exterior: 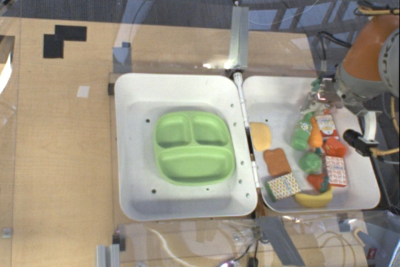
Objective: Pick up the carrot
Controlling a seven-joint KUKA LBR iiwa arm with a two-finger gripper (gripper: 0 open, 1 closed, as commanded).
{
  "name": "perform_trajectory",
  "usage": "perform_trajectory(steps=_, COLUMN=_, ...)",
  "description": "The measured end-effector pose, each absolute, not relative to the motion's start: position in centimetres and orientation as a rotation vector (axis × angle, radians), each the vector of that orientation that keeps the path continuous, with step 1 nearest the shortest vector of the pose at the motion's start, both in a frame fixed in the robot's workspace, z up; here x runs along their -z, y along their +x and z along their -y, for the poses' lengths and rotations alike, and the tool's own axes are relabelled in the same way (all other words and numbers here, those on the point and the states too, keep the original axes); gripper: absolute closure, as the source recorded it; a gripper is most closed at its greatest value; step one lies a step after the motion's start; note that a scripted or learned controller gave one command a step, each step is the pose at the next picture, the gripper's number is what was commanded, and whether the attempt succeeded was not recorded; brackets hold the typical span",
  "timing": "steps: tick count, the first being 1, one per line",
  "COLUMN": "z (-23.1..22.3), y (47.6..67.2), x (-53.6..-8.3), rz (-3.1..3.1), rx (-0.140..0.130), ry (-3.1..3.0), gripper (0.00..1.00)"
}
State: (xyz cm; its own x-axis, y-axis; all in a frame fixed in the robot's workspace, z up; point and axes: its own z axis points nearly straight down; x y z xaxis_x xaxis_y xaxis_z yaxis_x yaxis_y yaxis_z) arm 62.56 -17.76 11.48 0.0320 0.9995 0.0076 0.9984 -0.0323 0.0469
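- Where the right bin [275, 90] holds the toys, the carrot [316, 133] lies in the crowded right half, long axis near vertical in view, orange body toward the near side, green end toward the far wall.
- Claw [320, 97] hangs just beyond its far end; can't tell its state.
- Banana [314, 199] at the near edge.
- Green divided plate [194, 147] in the left bin [134, 153].
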Motion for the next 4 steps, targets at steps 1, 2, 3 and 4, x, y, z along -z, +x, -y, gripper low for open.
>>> perform_trajectory(steps=1, z=17.8, y=62.5, x=-11.4, rz=-2.165, rx=-0.056, ry=2.239, gripper=0.0)
perform_trajectory(steps=2, z=16.2, y=64.6, x=-8.9, rz=-2.129, rx=-0.009, ry=2.298, gripper=0.0)
perform_trajectory(steps=3, z=18.3, y=67.1, x=-8.7, rz=-2.153, rx=-0.006, ry=2.28, gripper=0.0)
perform_trajectory(steps=4, z=17.4, y=61.5, x=-8.9, rz=-2.241, rx=-0.008, ry=2.192, gripper=0.0)
